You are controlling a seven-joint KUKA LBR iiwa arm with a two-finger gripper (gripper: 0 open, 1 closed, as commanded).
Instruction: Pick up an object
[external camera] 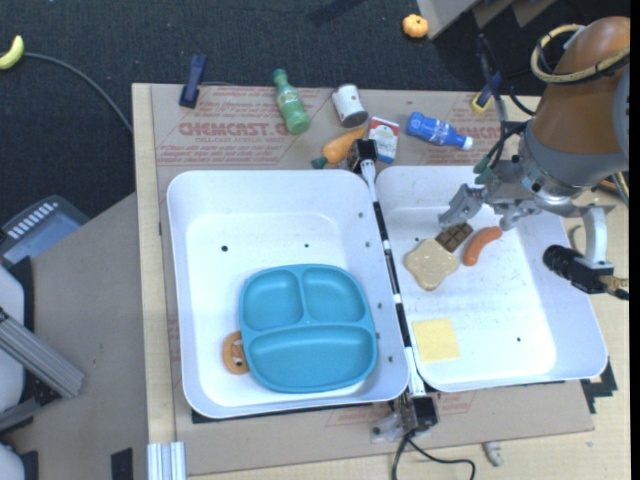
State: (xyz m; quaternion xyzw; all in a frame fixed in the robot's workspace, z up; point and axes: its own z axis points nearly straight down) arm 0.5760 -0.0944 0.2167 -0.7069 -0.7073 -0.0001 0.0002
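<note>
Nearest the camera, a flat pale-yellow square slice lay on the floor of the right white bin, well apart from the other pieces and so open to an approach from above. In the left white bin a blue three-compartment plastic tray had been set, half covering a small brown pretzel-shaped piece. Farther back in the right bin, a tan bread-shaped slice, a dark brown chocolate-like bar and an orange-red sausage-shaped piece were clustered together, touching or nearly so. The two-finger gripper was poised just above this cluster, apparently to take one of them; its jaws appeared spread, with nothing seen between them.
</note>
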